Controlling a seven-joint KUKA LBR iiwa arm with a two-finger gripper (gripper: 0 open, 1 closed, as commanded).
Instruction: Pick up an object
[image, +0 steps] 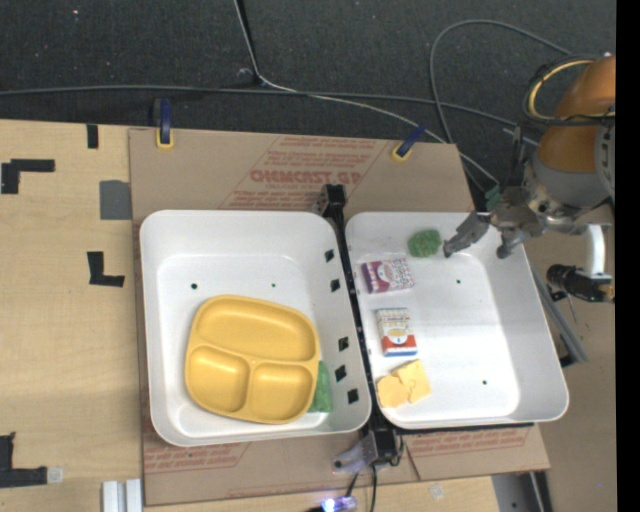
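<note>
Four small things lie in the right bin; the green lump sits nearest our tool, whose fingers stand apart, empty. We risk nudging it away.

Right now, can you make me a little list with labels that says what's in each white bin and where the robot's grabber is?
left bin: a yellow plastic divided tray, with a green thing peeking out at its right edge
right bin: a fuzzy green lump, a small purple and white packet, a small white, orange and blue box, a yellow wedge-like piece
tool: open, over the right bin's far right corner, just right of the green lump
held: nothing between its fingers
</note>
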